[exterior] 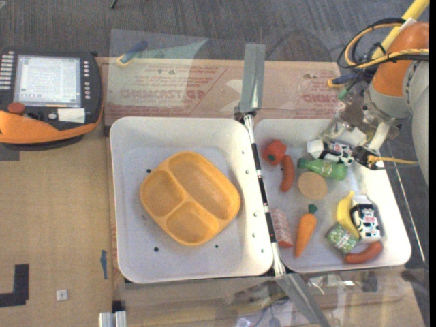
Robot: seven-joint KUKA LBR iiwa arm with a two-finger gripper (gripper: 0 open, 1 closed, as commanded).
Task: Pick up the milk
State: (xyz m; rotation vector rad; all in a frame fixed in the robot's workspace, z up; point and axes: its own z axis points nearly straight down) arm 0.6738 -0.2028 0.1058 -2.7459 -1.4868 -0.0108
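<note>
A white carton with black cow patches, the milk (330, 149), lies on its side at the back of the right bin (395, 203). Its white end points left, and a green bottle (324, 169) lies just in front of it. My gripper (352, 142) hangs right over the carton's right end and hides part of it. Whether it is touching the carton cannot be seen. A second small white carton with blue and red print (368, 222) stands at the bin's front right, beside a banana (345, 208).
The right bin also holds a red tomato (274, 151), a sausage (287, 173), a tan disc (313, 185), a carrot (306, 230), a green packet (339, 237) and a red sausage (363, 253). An orange divided plate (191, 196) sits in the left bin. A teach pendant (48, 94) lies far left.
</note>
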